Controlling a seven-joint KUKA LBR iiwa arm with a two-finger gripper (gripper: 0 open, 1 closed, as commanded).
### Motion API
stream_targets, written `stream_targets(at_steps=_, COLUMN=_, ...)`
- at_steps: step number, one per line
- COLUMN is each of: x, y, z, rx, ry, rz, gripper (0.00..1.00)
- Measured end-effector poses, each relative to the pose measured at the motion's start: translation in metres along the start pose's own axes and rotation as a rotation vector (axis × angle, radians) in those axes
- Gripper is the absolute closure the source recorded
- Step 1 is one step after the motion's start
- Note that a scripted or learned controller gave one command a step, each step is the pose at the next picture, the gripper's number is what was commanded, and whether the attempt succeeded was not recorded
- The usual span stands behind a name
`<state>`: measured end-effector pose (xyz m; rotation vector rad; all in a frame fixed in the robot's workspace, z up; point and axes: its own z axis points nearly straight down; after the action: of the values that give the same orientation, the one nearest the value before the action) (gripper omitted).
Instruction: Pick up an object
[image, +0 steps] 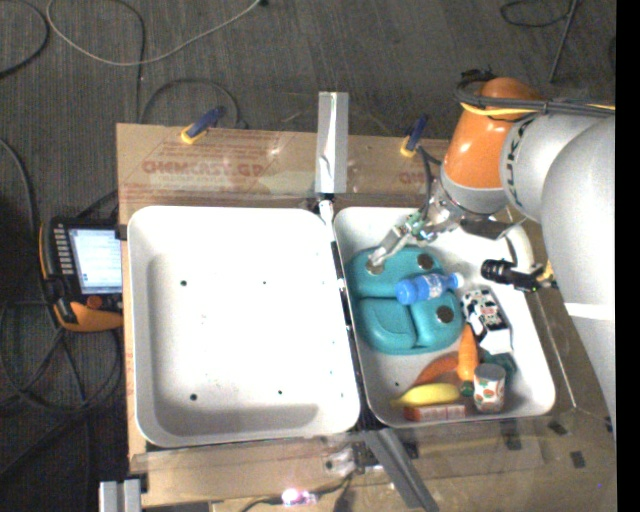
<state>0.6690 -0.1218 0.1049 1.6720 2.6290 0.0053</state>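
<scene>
Your hand (385, 255) sits low on the teal tray (400, 300) in the right bin (535, 390), grip state impossible to tell, so nothing is lifted yet.

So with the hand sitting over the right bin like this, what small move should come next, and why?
Probably a short descent onto the teal container. The hand is at that container's upper left corner, nothing shows between its fingers, and the blue bottle, carrot and banana lie farther toward the bin's lower right. The teal piece is the closest target.
</scene>
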Motion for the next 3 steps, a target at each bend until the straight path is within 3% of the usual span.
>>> stream_targets(at_steps=1, x=0.002, y=0.006, z=-0.014, rx=-0.011, ry=-0.004, rz=-0.009, gripper=1.0)
stream_targets(at_steps=2, x=0.016, y=-0.011, z=-0.026, rx=0.019, ry=0.021, rz=-0.146, gripper=1.0)
stream_targets(at_steps=3, x=-0.052, y=-0.022, z=-0.092, rx=0.015, ry=0.02, rz=-0.323, gripper=1.0)
